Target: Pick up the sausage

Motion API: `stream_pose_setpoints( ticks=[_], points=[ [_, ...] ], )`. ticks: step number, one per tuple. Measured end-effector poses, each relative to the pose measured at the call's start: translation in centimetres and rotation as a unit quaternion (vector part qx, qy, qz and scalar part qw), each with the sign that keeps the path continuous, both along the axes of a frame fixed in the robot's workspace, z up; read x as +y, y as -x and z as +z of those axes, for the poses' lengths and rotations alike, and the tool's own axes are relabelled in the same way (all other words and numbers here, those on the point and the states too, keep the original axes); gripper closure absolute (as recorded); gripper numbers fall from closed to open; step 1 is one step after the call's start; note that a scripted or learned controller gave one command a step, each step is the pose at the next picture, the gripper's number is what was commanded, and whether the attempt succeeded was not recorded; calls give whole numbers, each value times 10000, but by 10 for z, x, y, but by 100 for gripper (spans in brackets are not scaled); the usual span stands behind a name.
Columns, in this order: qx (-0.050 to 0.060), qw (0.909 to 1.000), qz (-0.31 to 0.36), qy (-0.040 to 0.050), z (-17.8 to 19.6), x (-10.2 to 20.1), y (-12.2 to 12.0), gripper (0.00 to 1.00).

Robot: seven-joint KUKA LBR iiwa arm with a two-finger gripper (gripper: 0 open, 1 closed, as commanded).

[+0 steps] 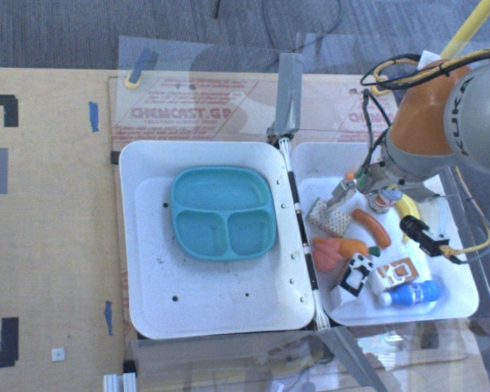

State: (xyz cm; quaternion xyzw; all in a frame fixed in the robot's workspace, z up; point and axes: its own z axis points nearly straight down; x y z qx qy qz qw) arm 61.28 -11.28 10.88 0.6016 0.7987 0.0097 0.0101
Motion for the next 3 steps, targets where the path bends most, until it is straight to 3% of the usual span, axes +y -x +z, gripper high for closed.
stream_pose_setpoints(
  ticks=[1, 2, 3],
  points=[
    [-25, 9995, 325, 14, -8, -25, 13, 0],
    [-39, 9970, 777, 48, -8, -27, 15, 0],
    [117, 9999, -13, 26, 109, -24, -45, 0]
  ],
)
